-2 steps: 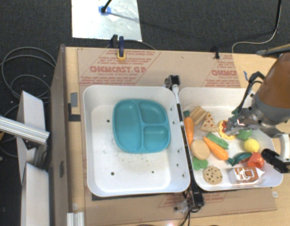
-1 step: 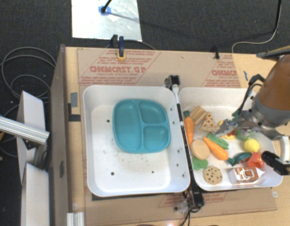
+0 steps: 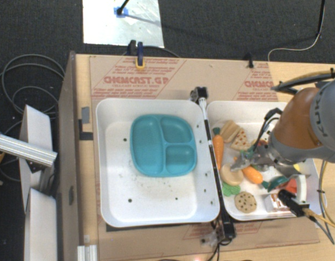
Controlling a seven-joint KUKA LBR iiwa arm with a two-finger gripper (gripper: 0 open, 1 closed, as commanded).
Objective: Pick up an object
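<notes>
Bench (image 3: 80, 145): brown board carrying two white bins side by side.

Left bin (image 3: 116, 200): holds the teal plate (image 3: 162, 145), three-compartment, lying flat near its centre. This plate serves as the landmark below.

Right bin (image 3: 249, 109): directly right of the plate's bin, holding toy food.

Arm (image 3: 311, 126): grey with orange band, well right of the plate, bent down over the right bin.

Gripper (image 3: 244, 160): right of the plate, low among the food; whether it is spread or pinching cannot be told.

Carrot (image 3: 218, 149): upright strip just right of the plate, past the bins' shared wall.

Bread (image 3: 235, 135): tan pieces right of the carrot.

Orange piece (image 3: 253, 174): just beside the gripper, lower right.

Cookie (image 3: 245, 202): round, speckled, right of and below the plate.

Green piece (image 3: 229, 189): between carrot and cookie.
</notes>
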